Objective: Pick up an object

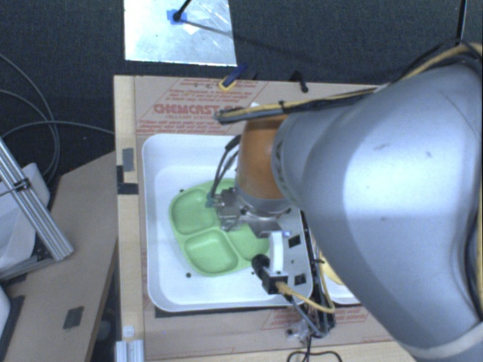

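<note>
A light green divided plate (202, 236) lies in the left white bin (160, 194), toward its middle and right side. Two of its compartments show plainly; the arm covers its right part. My gripper (243, 219) hangs below the orange band (255, 157), directly over the plate's right half and low against it. The wrist housing and cables hide the gripper's tip.
The big grey arm (385, 202) covers nearly all of the right bin, of which only a sliver (343, 294) shows. Both bins rest on printed cardboard (189, 105). A shiny sheet (177, 21) lies at the back, and an aluminium frame (30, 213) stands at the left.
</note>
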Controlling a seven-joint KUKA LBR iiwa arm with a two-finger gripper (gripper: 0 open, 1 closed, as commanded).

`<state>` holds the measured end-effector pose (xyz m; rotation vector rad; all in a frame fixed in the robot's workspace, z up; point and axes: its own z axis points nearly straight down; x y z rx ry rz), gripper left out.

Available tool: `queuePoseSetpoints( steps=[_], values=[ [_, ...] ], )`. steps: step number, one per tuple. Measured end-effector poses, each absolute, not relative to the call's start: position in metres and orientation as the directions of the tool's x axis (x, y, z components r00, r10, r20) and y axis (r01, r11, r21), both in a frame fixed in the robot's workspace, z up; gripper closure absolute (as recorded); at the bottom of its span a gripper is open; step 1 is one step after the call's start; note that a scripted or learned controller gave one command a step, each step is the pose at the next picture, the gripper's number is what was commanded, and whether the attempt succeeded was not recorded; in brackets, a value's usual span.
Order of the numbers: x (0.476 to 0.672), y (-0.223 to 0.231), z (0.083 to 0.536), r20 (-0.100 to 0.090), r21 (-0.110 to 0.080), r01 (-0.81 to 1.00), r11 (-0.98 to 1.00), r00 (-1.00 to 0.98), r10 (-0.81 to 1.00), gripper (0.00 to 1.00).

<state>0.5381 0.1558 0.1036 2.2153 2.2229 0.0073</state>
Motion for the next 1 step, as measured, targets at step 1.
queuePoseSetpoints(
  steps=[1],
  values=[
    [0.5953, 0.1232, 0.0857, 0.001, 0.006, 1.000, -0.001, 0.001, 1.000, 1.00]
  ],
)
